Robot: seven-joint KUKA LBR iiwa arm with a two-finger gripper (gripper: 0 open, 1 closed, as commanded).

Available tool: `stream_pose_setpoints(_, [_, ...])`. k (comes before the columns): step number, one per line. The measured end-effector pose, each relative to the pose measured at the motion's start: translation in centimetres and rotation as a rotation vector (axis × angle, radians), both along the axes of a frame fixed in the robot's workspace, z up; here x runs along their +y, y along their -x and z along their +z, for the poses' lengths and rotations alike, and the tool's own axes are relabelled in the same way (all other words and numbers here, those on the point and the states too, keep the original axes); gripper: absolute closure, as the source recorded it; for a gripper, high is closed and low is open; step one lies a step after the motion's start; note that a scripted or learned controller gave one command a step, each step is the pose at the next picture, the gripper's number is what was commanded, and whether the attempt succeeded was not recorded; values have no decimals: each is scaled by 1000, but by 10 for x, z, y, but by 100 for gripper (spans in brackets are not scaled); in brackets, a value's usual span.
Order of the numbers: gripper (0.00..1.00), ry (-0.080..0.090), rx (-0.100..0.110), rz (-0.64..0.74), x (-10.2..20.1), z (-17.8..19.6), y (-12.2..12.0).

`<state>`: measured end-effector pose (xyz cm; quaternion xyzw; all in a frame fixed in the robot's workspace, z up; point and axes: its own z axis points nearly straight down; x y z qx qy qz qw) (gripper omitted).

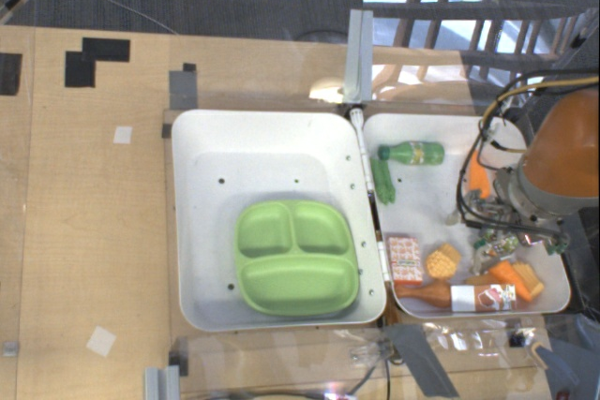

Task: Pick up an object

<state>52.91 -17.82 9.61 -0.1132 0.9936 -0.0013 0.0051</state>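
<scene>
Camera view: the arm's wrist hangs over the right bin at its right side, and the gripper sits low among cables — whether it is closed or spread cannot be told. Nearest candidates lie just below and left of it: an orange block, a sauce bottle lying left-to-right along the front wall, a round cracker. A green bottle lies farther, up-left.

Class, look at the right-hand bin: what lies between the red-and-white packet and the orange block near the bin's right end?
In the camera view, a round yellow cracker lies between the red-and-white packet and the orange block.
</scene>
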Motion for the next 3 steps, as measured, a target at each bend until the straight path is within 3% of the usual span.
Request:
stream_pose_setpoints(1, [0, -1, -4, -120, -20, -7, -60])
stream_pose_setpoints(2, [0, 0, -4, -225, -29, -6, 24])
stream_pose_setpoints(3, [0, -2, -6, -237, -24, -7, -49])
